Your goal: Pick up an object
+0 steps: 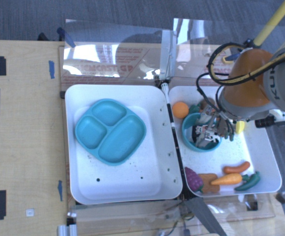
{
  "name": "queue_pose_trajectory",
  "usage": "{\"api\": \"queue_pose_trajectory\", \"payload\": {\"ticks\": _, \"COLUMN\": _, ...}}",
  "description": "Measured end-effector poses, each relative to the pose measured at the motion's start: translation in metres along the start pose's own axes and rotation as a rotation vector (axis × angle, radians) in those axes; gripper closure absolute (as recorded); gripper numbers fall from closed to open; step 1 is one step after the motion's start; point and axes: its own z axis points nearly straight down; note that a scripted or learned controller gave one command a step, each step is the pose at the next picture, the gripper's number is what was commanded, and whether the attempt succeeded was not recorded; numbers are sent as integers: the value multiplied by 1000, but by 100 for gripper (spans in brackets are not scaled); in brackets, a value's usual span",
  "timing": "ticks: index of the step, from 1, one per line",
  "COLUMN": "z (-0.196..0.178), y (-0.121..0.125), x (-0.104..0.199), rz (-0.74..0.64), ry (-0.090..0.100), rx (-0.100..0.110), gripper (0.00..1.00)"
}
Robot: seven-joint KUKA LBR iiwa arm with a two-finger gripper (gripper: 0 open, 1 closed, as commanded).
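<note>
Readable text: very little, and none fully legible.
Red printed lettering shows on the clear plastic sheet (114, 65) behind the left bin, too blurred and reflected to read. Dark letters, possibly "KU", sit on the grey arm (283, 82).

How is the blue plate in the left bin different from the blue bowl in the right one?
The plate is wide, flat and split into three sections; the bowl is smaller, round and deeper. The plate lies alone in its bin; the bowl sits among toy foods with the gripper reaching into it. Both are the same light blue.
</note>
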Motion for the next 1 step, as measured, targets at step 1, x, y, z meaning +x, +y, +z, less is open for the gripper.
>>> {"api": "queue_pose_trajectory", "payload": {"ticks": 1, "z": 0, "y": -1, "x": -5, "rz": -76, "ry": 0, "rx": -1, "gripper": 0}}
